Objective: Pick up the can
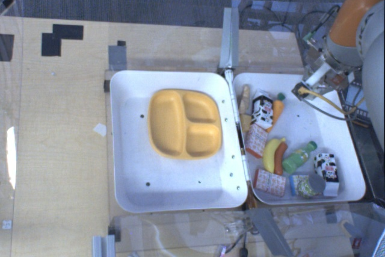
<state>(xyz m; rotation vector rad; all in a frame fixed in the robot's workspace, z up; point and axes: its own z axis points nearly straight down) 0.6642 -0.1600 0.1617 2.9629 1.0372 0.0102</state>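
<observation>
The can (307, 185), short, with a blue label and a grey lid, lies on its side near the front edge of the right bin (355, 189). It is wedged between a pink box (270, 182) and a grey block (330, 188). The arm's wrist and gripper (320, 77) hang over the far right corner of the right bin, well behind the can and apart from it.
The right bin also holds two cow-patterned cartons (262, 110) (325, 166), a carrot (277, 110), a banana (272, 151), a sausage (281, 157), a green bottle (299, 157) and a red-checked box (257, 139). A yellow divided plate (183, 123) lies in the left bin (132, 189).
</observation>
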